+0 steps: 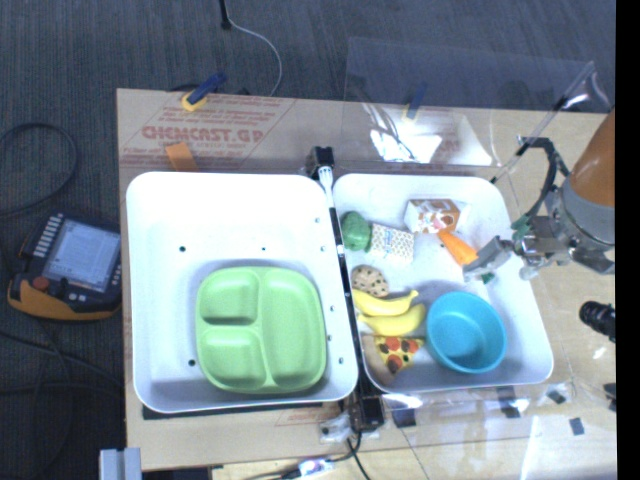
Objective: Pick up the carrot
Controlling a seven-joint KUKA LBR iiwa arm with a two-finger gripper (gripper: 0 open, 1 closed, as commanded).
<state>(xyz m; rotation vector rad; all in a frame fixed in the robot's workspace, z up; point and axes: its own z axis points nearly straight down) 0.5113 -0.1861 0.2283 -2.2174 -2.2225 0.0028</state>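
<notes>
Lying in the right bin (520,353), the carrot (457,247) sits toward the upper right of that bin's floor, its orange body slanting down to the right. Just above it and touching is a small snack packet (434,215) printed in white and orange. The gripper (492,258) reaches in from the right edge of the bin, and its grey fingertip (487,257) sits just beside the carrot's lower right end. Whether the 2 fingers are spread or closed cannot be told from this angle, and nothing can be seen between them.

Elsewhere in the same bin, a blue bowl (465,331) stands near the lower right, with a banana (388,311) to its left. A cookie (369,280) lies above the banana, a pizza slice (392,351) below it. A green round vegetable (355,230) sits near the bin's left wall, beside a pale green patterned packet (392,240).

The left bin (160,218) holds a green divided plate (262,330) with 3 compartments.
</notes>
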